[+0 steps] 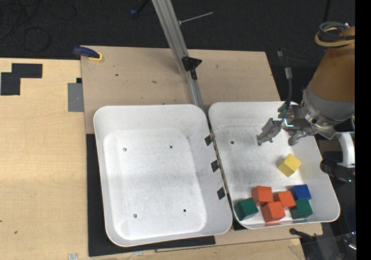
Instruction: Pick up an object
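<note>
Clustered blocks [278, 202] are seen at the right bin's [243, 119] near edge, with 1 yellow block [288, 165] apart. Above it, the end effector [283, 131] is held open and empty; nothing is grasped yet.

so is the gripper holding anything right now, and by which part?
Nothing held. The gripper is open above bare floor of the right bin, apart from the yellow block and the block cluster.

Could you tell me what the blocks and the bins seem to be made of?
Blocks, such as the yellow block: probably painted wood or plastic; flat, solid matte colours, sharp edges. The view can't settle which.
Right bin and left bin: likely moulded plastic; smooth white, rounded corners, shallow raised rims.
</note>
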Robot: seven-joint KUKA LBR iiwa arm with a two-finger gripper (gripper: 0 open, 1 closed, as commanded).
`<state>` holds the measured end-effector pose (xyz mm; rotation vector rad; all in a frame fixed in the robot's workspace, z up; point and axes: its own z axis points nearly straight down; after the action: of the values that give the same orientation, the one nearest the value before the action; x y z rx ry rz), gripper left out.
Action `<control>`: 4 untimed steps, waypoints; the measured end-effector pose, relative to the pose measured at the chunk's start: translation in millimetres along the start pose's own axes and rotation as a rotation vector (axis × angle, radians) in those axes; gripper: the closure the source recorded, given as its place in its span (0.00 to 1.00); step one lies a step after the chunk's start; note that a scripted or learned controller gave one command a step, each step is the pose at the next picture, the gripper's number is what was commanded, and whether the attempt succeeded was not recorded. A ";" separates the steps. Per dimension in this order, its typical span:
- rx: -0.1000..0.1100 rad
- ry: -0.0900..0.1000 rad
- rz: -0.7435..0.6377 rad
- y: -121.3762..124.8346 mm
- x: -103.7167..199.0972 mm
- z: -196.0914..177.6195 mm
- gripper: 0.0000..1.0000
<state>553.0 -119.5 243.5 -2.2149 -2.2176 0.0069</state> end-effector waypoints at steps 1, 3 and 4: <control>-0.005 -0.001 0.004 0.6 -1.5 -2.5 0.00; 0.002 0.000 0.002 0.5 -1.4 126.6 0.00; -0.006 -0.001 0.003 1.3 -1.2 151.4 0.00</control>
<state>553.1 -120.3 92.1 -2.2219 -2.2174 0.0016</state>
